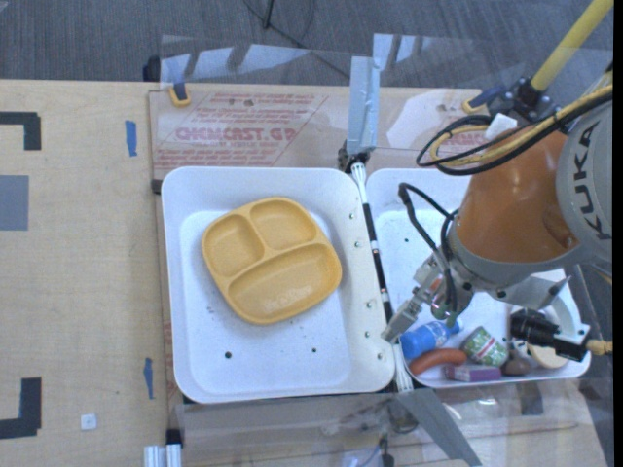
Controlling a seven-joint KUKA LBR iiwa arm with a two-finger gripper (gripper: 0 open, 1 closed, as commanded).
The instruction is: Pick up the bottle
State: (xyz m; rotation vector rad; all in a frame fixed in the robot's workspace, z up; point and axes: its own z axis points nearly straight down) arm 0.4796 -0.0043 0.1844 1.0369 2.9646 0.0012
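We scan left to right. Left bin: yellow divided plate lying flat, mid-bin, well apart from action. Right bin: gripper hangs low near dividing wall, angled down toward front corner, likely lining up on target. Jaw opening: we cannot tell. Blue bottle lies on side just below gripper, not held. Beside it: red sausage-like item, green packet.

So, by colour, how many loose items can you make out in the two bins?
Yellow: 1, divided plate, left bin
Blue: 1, bottle
Red: 1, sausage-like item
Green: 1, packet
Purple: 1, stick
Total: 5 clear; darker items near the right bin's corner are unclear.
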